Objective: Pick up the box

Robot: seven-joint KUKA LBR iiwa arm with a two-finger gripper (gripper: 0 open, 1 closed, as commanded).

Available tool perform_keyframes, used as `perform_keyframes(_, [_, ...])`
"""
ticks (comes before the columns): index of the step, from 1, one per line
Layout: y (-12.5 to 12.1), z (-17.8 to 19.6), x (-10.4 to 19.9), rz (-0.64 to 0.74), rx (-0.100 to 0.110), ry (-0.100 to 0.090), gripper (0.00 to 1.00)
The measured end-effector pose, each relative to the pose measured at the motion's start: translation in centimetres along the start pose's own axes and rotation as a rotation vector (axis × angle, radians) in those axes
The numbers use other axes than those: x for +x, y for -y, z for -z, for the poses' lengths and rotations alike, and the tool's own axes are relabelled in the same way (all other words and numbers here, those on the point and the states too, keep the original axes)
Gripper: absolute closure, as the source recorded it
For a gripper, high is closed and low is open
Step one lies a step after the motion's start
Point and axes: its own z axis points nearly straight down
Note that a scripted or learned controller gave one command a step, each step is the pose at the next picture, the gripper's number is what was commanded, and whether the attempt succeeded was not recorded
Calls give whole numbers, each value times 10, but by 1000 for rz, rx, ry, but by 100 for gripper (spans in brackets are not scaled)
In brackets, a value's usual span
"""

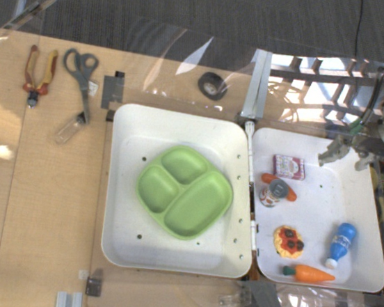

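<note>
The box is small and pink-red with a pale label, lying flat near the back left of the right bin. My gripper hangs over the bin's back edge, to the right of the box and a little farther back. It is open, its two fingers spread apart with nothing between them. A stretch of bare bin floor separates the box from the gripper.
Just in front of the box lie a small can and an orange piece. Toward the front are a pizza toy, a blue bottle and a carrot. The left bin holds a green divided plate. Pliers, scissors and a tape roll lie on the bench.
</note>
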Motion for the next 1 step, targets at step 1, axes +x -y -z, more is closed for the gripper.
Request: perform_keyframes(1, [-26,-144,10,-184,-13,2,0])
